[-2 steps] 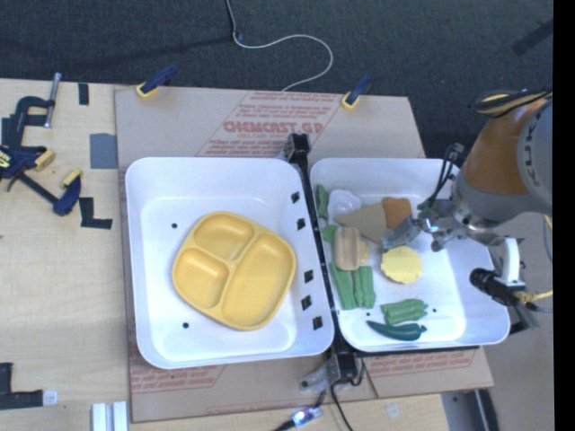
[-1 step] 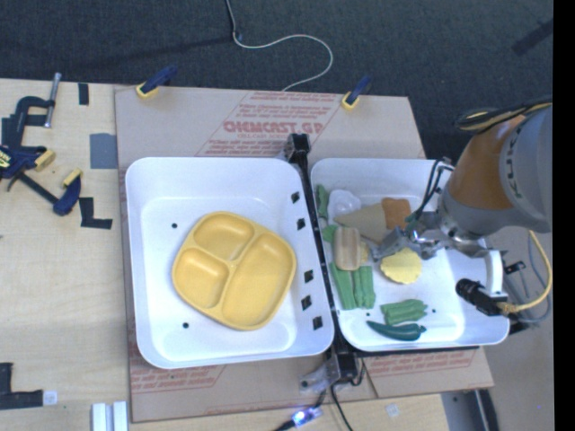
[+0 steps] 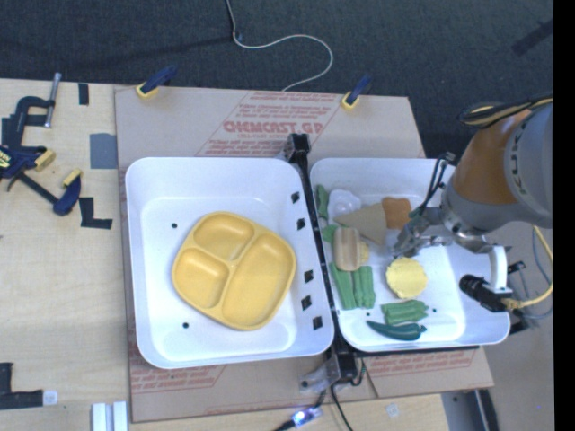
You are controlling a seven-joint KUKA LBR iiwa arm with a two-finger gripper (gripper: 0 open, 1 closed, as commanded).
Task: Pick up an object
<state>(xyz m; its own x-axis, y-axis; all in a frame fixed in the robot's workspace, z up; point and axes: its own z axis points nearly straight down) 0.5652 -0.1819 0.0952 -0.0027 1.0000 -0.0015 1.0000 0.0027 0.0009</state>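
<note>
A dark carpeted floor lies behind a pale wooden worktop (image 3: 54, 285), on which a cardboard sheet (image 3: 269, 124) clamped at its far corners carries two shallow white bins side by side. The left bin (image 3: 148, 196) holds a glossy yellow compartment plate (image 3: 234, 269) with three rounded wells. The right bin (image 3: 440, 330) holds the toy food: a ridged yellow disc (image 3: 407, 278), a tan wedge (image 3: 364, 218), an orange-brown block (image 3: 396, 212), a pale corn-like piece (image 3: 347, 248), green bean strips (image 3: 354, 285), a knobbly green vegetable (image 3: 403, 311) and a dark green pepper (image 3: 395, 330). The hand (image 3: 409, 238) is down in the right bin, and how far its grip is parted cannot be told from here, nor whether it has anything. The yellow disc lies just beside it, toward the near wall; the tan wedge and orange-brown block lie just beyond it, toward the far wall. Any of these seems the likeliest pick.
</note>
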